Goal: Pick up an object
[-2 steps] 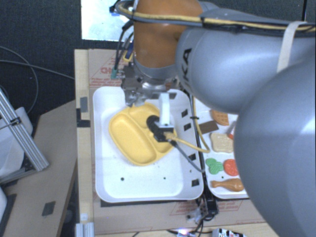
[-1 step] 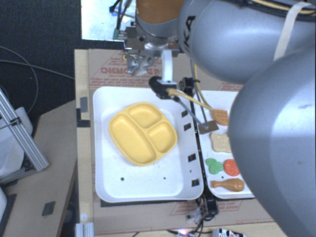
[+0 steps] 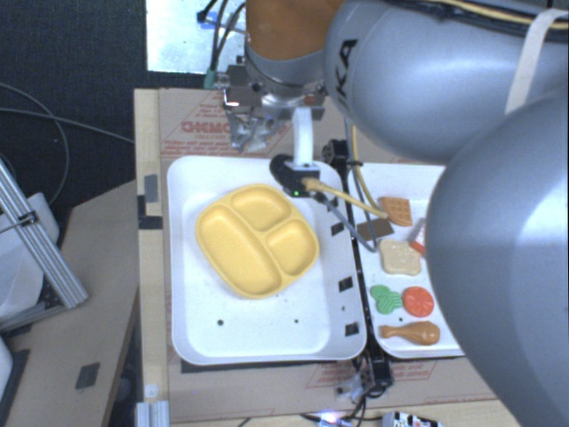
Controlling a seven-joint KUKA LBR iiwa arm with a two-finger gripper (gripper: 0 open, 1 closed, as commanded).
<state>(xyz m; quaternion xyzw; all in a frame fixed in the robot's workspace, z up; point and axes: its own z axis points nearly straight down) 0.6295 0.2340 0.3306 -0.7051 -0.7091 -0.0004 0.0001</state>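
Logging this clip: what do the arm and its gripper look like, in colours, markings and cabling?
The arm has a bulky, rounded grey shell with the black letters "KA" printed on it. An orange band sits above the wrist. The gripper is a small bare-metal assembly. Black cables loop down beside the band, and a pale strap crosses the grey shell.

Butter-yellow divided plate (image 3: 256, 240), with bright toy food to its right

The plate sits plain and unpatterned in a white bin (image 3: 267, 341). Right of the plate, a second white bin (image 3: 404, 181) holds a tan waffle (image 3: 396, 210) with a grid pattern, a cream bread slice (image 3: 400, 257), a green leafy piece (image 3: 385, 298), a red-orange tomato (image 3: 419, 302) and a golden-brown drumstick (image 3: 411, 332). Behind the plate is brown cardboard (image 3: 200, 127) printed in red.
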